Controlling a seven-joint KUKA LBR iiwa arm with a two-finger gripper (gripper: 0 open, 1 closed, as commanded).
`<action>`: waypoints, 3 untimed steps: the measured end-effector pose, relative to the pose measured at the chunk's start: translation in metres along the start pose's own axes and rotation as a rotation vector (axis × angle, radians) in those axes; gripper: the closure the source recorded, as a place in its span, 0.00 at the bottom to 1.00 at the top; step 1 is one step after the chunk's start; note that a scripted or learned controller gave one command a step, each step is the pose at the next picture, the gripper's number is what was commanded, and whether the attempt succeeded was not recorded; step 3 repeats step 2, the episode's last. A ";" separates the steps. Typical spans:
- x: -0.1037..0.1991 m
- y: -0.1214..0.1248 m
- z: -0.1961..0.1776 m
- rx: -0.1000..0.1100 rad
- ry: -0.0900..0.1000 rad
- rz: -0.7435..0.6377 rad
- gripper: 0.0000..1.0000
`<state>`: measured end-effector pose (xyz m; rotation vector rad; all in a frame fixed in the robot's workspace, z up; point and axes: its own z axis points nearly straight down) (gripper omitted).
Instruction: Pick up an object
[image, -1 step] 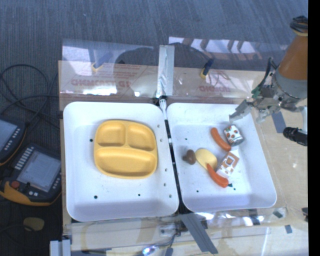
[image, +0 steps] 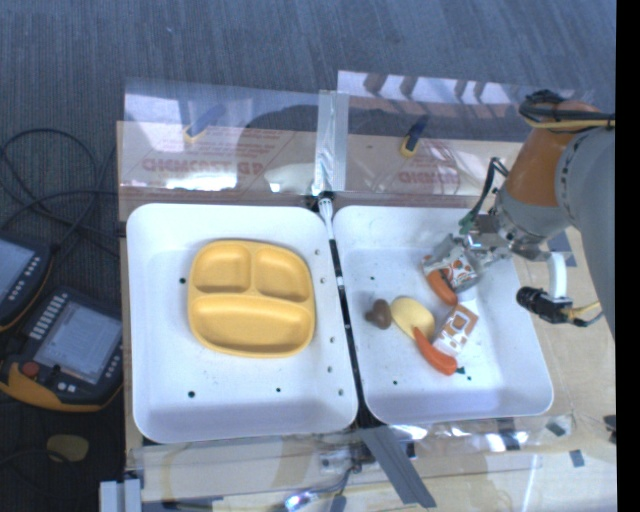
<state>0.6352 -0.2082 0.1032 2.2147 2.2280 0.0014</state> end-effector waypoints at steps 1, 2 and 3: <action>-0.001 0.004 -0.016 -0.011 -0.006 -0.002 1.00; 0.049 0.034 -0.098 0.002 -0.003 0.003 1.00; 0.049 0.034 -0.098 0.002 -0.003 0.003 1.00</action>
